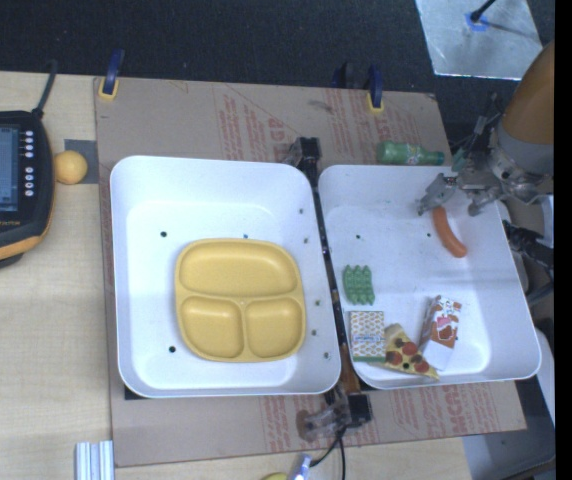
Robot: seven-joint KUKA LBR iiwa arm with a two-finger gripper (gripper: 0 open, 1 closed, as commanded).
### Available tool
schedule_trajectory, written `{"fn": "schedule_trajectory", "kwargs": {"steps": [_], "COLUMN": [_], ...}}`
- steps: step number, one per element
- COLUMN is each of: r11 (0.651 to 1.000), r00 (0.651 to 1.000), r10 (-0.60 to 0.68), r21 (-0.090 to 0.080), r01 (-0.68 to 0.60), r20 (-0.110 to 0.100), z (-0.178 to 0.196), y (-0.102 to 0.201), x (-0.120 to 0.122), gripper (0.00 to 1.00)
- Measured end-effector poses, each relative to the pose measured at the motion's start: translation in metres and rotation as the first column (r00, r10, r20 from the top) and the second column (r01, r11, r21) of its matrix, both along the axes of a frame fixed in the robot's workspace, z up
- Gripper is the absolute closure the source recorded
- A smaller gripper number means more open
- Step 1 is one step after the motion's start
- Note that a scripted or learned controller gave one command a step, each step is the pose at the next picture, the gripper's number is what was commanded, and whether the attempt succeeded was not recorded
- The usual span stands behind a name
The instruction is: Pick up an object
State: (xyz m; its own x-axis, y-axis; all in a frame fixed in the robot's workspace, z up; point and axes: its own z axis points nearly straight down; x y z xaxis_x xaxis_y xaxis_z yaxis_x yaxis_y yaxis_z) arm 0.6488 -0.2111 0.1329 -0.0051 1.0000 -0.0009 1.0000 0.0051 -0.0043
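Note:
My gripper (pixel 450 204) hangs over the back right part of the right bin (pixel 486 363), coming in from the right edge. Its two grey fingers stand spread apart, so it is open, with nothing between them. An orange sausage (pixel 451 235) lies slantwise on the bin floor just below the fingertips, its upper end between them. Nearer the front of that bin lie a green studded block (pixel 358 283), a small patterned card (pixel 367 333), a pizza slice toy (pixel 407 354) and a red-and-white packet (pixel 445 324).
The left bin (pixel 141 198) holds a yellow divided plate (pixel 239 298). A green object (pixel 411 153) lies on the cardboard behind the right bin. An orange ball (pixel 69 166) and a teach pendant (pixel 1 188) sit at the far left.

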Motion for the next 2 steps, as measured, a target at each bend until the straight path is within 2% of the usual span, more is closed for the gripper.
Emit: {"fn": "schedule_trajectory", "kwargs": {"steps": [1, 2], "r11": [1.0, 1.0], "r00": [1.0, 1.0], "r10": [0.0, -0.002], "r21": [0.0, 0.001], "r01": [0.0, 0.002], "r20": [0.003, 0.001], "z": [0.0002, 0.0073], "y": [-0.0002, -0.0001], "x": [0.0078, -0.0016], "gripper": [0.0, 0.0]}}
